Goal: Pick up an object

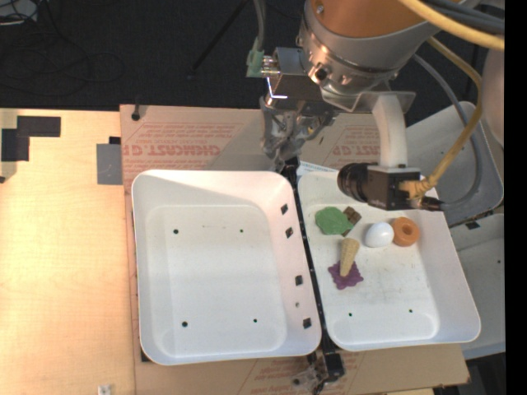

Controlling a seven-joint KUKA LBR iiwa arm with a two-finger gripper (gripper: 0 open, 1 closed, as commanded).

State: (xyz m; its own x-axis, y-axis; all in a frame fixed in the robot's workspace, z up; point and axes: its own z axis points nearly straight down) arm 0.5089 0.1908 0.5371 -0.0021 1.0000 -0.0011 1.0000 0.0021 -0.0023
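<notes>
Pale wood makes the bench (58,262), and on it lies a sheet of brown cardboard (189,138) that carries two white bins side by side.

From the camera above, the left bin (214,253) shows its white floor with a few small dark holes. The right bin (412,303) holds all the small things, and they sit together in its far half. There is a green piece (331,220) with a little brown bit (352,216) touching its right side, a white ball (379,234) just beside an orange ring (405,232), and a tan cone (350,255) whose lower end rests on a purple piece (346,276).

The arm (362,23) comes in from the right and ends in the gripper (284,146). It hangs over the far rims, about where the two bins meet — not over any of the things. Whether the gripper is open or closed I cannot tell from this angle; nothing is seen inside it.

As I judge it, the task is at its start. No object is lifted, and all of them lie in the right bin. What is left is nearly everything: to choose one thing, to move over it, to go down, to close and to lift. The green piece is the nearest to the gripper.
</notes>
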